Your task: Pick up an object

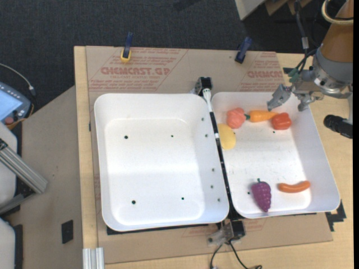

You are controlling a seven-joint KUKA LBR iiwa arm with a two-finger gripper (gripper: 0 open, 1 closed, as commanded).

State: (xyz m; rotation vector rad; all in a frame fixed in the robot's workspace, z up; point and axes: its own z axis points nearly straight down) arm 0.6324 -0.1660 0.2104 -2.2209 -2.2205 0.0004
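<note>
Approach step: gripper (292, 98) at upper right of frame, jaws spread, holding nothing, above red pepper (281, 121). Next: descend, close.

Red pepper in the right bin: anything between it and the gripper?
Nothing visible. The gripper hangs just above the red pepper, with only bare bin wall nearby. The orange carrot touches the pepper's left side, so it could get nudged.

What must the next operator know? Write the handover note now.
Gripper: open, above the right bin's far edge, holding nothing.
Right bin: pink fruit, carrot and red pepper in a row at the far end; lemon by the divider; grapes and chili near the front.
Done: nothing picked.
Left: lower, grasp one; the pepper lies closest.
</note>
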